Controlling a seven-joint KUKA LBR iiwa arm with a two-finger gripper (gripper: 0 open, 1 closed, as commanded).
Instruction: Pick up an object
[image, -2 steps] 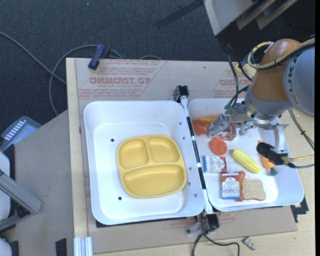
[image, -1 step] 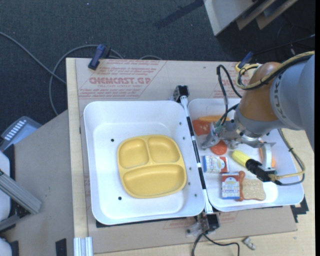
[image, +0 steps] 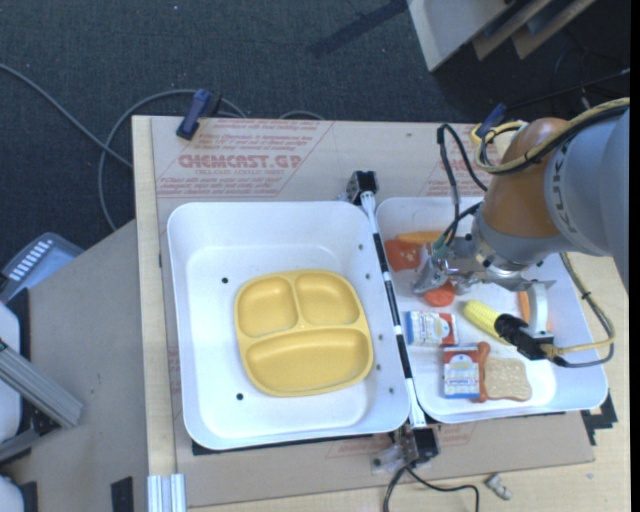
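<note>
My gripper (image: 438, 272) is low over the left part of the right bin (image: 575, 385), at the end of the grey arm with its orange band (image: 520, 195). It hangs directly above a small red round piece (image: 438, 296) and partly hides it. Just behind it on the left lies an orange block (image: 404, 250). A yellow corn-like piece (image: 481, 317) is just to its right. I cannot make out anything held in the gripper.
The right bin also holds a small white carton (image: 432, 327), a red and blue box (image: 461, 374), a slice of toast (image: 508, 379), a brown sausage (image: 483, 352) and an orange stick (image: 524, 304). A yellow divided plate (image: 303, 332) lies in the left bin (image: 200, 300). Cables run beside the wrist.
</note>
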